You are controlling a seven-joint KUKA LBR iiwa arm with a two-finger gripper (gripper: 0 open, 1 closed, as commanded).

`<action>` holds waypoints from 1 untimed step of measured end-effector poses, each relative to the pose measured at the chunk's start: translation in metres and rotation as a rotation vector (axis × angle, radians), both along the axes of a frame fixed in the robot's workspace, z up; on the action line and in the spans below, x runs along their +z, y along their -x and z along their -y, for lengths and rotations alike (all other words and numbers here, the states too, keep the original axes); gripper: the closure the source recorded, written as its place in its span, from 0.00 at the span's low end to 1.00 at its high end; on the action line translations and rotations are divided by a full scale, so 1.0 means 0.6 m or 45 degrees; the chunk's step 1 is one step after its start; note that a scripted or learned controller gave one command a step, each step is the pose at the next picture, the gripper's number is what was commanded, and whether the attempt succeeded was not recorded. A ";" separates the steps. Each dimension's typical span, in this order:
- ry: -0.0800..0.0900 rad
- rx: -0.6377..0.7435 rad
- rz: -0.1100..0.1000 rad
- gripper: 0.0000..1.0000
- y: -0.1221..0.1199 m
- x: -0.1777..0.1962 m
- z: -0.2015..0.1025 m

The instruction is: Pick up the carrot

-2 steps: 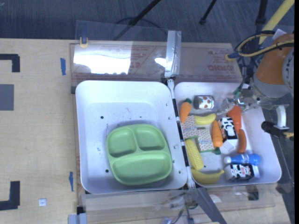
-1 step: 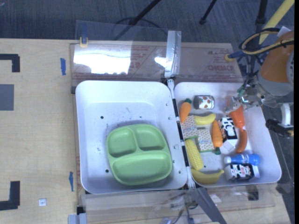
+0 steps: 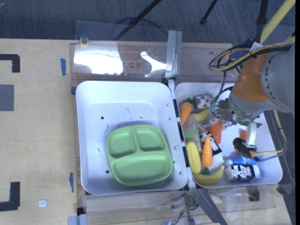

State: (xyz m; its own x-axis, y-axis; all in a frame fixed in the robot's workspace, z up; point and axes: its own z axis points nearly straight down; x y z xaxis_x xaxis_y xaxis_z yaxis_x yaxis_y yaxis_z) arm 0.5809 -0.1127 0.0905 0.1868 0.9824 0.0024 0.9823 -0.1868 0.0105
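carrot (image 3: 206, 150): in the right bin (image 3: 272, 172), just past the banana (image 3: 209, 175) and beside the corn (image 3: 193, 154) — long axis running near to far.
gripper (image 3: 220, 115): farther back, up and right of the carrot; whether its grip is apart or together — cannot tell.
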 end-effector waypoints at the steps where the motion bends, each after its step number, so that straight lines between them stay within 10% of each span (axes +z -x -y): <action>1: 0.000 -0.002 -0.009 0.00 0.004 -0.007 0.001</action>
